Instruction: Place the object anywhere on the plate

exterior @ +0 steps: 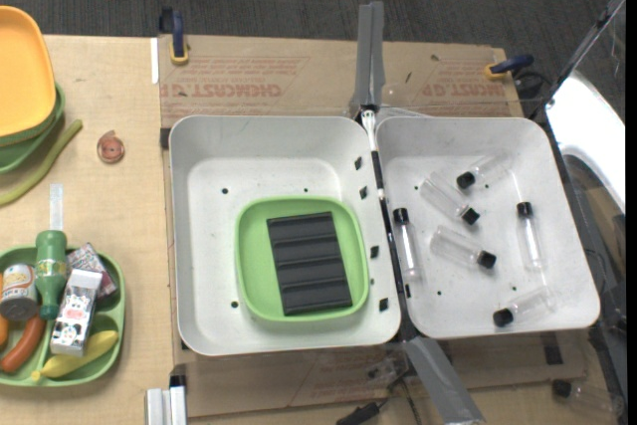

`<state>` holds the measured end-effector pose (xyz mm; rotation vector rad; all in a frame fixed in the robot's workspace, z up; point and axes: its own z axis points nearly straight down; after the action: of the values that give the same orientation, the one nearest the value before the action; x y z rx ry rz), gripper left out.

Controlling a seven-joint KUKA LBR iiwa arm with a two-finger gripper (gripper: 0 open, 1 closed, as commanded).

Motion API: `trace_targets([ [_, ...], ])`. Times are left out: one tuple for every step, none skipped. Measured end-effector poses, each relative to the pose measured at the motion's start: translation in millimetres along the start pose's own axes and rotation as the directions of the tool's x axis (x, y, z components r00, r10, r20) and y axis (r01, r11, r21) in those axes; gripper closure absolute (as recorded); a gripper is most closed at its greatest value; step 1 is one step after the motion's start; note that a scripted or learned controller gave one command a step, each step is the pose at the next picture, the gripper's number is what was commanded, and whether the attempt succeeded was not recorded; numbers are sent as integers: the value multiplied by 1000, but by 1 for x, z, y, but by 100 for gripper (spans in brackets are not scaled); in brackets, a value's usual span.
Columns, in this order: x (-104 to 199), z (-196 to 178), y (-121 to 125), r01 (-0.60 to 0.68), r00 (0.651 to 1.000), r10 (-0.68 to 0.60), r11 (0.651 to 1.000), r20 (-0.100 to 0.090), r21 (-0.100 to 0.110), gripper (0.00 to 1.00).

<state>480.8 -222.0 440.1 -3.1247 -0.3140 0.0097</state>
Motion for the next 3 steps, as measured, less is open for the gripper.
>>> trace_targets([
  [9,0,2,4,1000,-4,1000,-1,-2,0],
  [-3,0,-1,-1,1000,1,1000,1,1,0],
  [-3,0,-1,0,1000,0,1000,1,1,0],
])
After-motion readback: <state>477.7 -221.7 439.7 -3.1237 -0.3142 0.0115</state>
